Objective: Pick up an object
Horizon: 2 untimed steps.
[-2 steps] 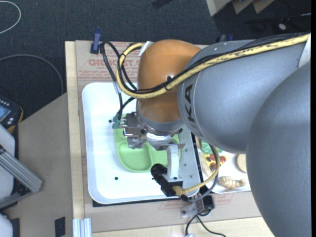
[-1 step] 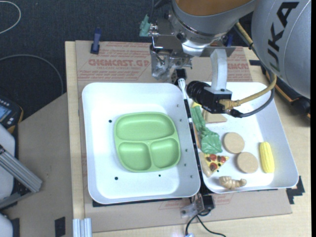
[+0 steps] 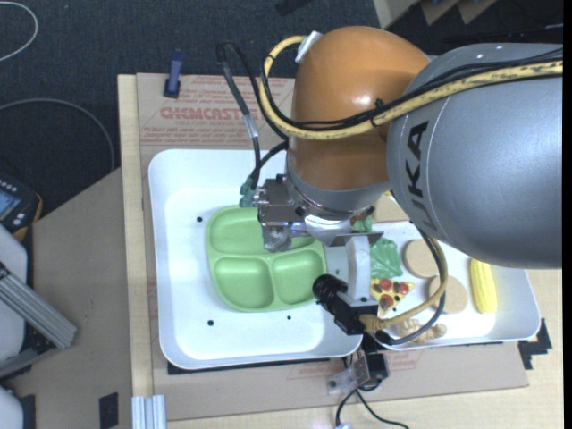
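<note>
- Camera view, looking down at a slant: the arm [image 3: 465, 150] fills the upper right of the frame, its orange band above the wrist sitting over the middle.
- End effector [image 3: 279, 231] hangs at frame centre over the green tray [image 3: 259, 266], low above the tray's upper rim; whether it is apart or together cannot be told from here.
- Green tray, three compartments, lies in the left bin [image 3: 179, 239], centre-left of the frame, nothing seen in its wells.
- Right bin [image 3: 514, 315], lower right, carries a corn cob [image 3: 483, 286], a pizza slice [image 3: 390, 295], a green leaf [image 3: 386, 257] and round tan pieces [image 3: 416, 257], partly hidden by the arm.
- Judgement: the tray looks the likely target; a rim or a divider wall offers the best purchase, and a straight, square descent should keep the tray from tipping or sliding.
- Desk [image 3: 179, 105] is brown board with red lettering, upper left; a blue clip [image 3: 173, 75] sits at its top edge.
- Dark carpet [image 3: 80, 52] surrounds it, cables trailing at far left.
</note>
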Motion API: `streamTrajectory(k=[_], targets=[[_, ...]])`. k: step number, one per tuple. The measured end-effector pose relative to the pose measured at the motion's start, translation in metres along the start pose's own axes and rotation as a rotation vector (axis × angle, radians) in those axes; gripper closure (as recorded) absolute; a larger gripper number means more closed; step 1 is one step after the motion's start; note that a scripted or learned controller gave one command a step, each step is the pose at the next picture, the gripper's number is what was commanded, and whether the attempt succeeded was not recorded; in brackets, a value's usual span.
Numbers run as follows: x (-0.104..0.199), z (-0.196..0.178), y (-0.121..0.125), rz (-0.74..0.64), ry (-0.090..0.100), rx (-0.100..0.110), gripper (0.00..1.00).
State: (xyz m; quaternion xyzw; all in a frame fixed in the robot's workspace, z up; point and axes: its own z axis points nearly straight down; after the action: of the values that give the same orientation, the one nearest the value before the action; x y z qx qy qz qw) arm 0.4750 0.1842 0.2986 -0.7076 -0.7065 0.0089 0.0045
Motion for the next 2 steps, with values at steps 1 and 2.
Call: streamTrajectory(k=[1, 2], targets=[[-0.007, 0.047, 0.004, 0.001, 0.004, -0.011, 1.0], [-0.071, 0.15, 0.099, 0.008, 0.0, -0.014, 1.0]])
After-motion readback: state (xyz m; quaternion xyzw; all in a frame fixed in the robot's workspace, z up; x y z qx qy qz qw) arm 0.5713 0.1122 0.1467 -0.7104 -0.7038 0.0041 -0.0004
